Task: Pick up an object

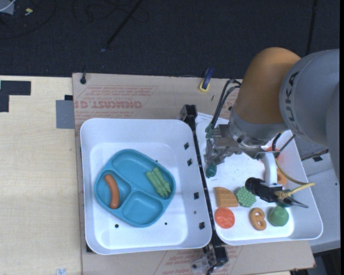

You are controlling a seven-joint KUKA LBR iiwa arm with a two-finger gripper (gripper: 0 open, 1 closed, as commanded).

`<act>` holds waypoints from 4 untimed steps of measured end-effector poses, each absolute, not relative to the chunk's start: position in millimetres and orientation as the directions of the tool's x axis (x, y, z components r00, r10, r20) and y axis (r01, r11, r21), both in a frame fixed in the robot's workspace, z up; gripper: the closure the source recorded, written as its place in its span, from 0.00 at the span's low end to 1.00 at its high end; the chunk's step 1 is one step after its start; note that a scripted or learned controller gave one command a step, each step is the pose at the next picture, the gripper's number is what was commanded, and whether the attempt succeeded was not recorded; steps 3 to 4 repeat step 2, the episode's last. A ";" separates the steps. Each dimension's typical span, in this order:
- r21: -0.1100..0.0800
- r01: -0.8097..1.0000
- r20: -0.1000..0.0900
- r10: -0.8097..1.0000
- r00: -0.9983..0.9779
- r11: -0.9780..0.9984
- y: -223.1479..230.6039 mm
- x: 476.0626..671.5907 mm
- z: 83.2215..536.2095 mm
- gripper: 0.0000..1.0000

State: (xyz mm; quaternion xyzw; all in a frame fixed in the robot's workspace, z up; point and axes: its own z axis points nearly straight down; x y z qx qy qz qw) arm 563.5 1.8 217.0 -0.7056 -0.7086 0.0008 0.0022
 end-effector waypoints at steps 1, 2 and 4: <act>-0.001 1.000 0.001 1.000 -0.004 0.004 30.8 563.6 234.2 1.00; -0.005 1.000 0.000 1.000 0.001 -0.001 27.6 558.9 217.9 1.00; -0.005 1.000 0.000 1.000 0.001 -0.001 27.6 558.9 217.9 1.00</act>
